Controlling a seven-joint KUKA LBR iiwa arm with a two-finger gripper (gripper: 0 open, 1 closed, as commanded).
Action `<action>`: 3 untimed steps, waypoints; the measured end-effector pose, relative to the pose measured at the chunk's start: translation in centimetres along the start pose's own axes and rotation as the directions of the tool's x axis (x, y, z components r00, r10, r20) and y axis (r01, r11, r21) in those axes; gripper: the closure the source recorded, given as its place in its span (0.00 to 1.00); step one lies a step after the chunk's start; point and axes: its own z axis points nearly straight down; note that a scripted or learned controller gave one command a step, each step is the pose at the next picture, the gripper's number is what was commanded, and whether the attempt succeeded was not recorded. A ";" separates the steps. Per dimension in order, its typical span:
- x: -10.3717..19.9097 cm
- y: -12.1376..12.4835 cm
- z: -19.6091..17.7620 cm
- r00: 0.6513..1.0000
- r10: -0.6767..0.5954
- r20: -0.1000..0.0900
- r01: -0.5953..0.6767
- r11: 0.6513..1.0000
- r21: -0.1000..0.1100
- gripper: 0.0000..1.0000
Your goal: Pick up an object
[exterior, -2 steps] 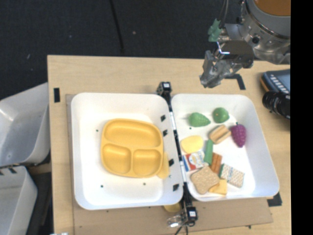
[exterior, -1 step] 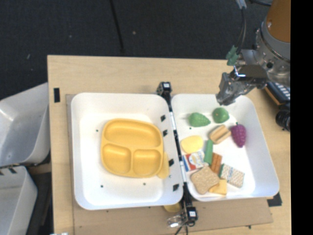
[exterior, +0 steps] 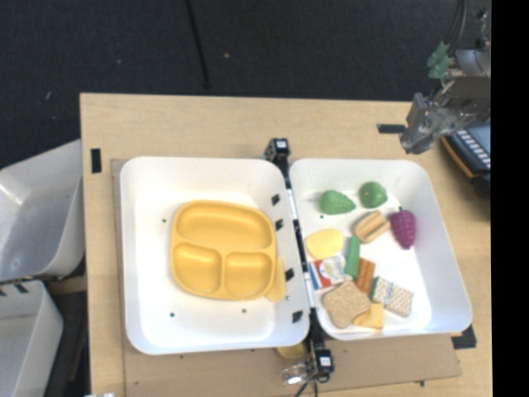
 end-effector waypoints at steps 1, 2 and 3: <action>-4.8 -0.2 15.5 1.000 0.004 0.000 -0.004 1.000 0.022 1.00; 0.4 0.1 12.6 1.000 -0.007 -0.001 0.007 1.000 0.004 1.00; 5.2 2.0 6.1 1.000 -0.008 -0.002 0.008 1.000 -0.001 1.00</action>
